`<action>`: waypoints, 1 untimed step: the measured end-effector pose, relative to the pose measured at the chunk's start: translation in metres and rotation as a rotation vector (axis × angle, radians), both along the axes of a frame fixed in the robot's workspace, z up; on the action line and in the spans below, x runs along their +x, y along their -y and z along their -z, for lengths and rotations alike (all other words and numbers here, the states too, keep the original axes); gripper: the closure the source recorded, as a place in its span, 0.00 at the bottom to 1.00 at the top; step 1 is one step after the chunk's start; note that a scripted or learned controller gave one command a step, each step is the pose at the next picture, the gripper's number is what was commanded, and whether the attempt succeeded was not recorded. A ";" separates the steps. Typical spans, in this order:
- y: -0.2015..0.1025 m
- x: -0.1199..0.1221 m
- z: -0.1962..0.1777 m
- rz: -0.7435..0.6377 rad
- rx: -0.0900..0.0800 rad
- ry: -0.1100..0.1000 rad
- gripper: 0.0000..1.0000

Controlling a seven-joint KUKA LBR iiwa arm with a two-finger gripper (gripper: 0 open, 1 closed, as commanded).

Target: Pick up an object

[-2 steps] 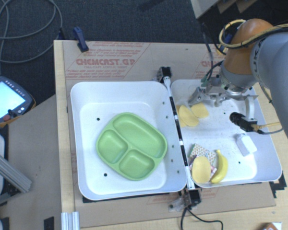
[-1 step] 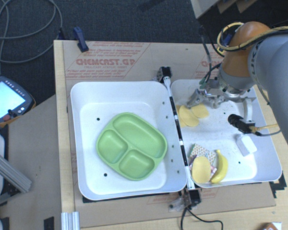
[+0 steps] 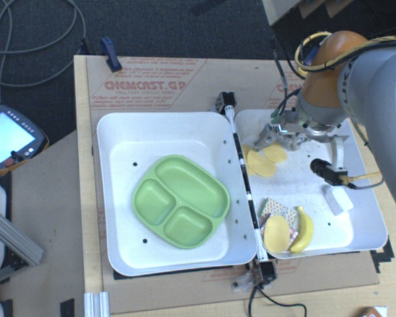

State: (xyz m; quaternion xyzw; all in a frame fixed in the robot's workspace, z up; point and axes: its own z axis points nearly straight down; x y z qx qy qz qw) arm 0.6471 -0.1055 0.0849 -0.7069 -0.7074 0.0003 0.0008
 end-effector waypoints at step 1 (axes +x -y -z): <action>-0.009 -0.002 0.000 0.000 0.000 0.000 0.00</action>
